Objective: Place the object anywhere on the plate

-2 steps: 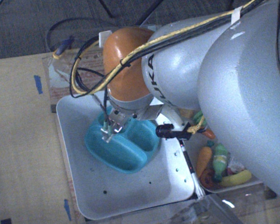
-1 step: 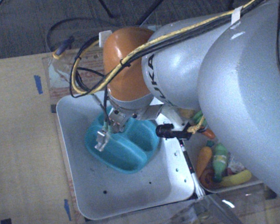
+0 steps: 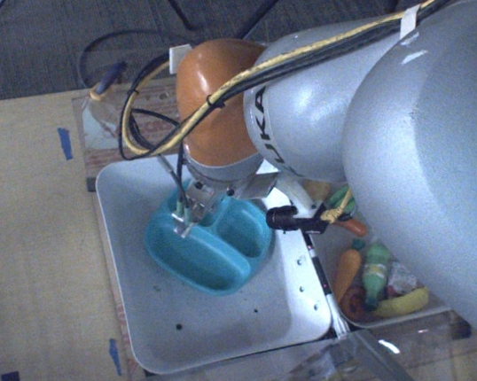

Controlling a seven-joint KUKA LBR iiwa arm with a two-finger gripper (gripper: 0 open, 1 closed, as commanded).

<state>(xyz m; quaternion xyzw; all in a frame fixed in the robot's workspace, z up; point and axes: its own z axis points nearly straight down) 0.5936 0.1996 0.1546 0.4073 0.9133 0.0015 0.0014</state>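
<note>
Camera view. The two-finger gripper point(image 3: 185, 216) hangs over the left compartment of the teal, two-compartment plastic plate point(image 3: 212, 248), which lies in the left shallow white bin point(image 3: 153, 333). Its tips sit close above or against the plate's surface; the slant of the view does not settle which. Whether the tips are spread or closed cannot be told, and no object can be made out between them.

Progress: the plate's visible compartments look bare. The candidate objects, an orange toy carrot point(image 3: 347, 272), a green bottle-shaped toy point(image 3: 374, 267) and a yellow toy banana point(image 3: 403, 302), lie to the right of the gripper in the neighbouring white bin point(image 3: 394, 320), beyond the divider. On this evidence placement is not confirmed, though a small item hidden under the wrist cannot be excluded.

Surface and room: the bins rest on a pale wooden bench point(image 3: 34, 262) bearing blue tape marks point(image 3: 64, 143) and black markings, left of the gripper. Dark carpeted floor point(image 3: 60, 25) lies beyond it.
</note>
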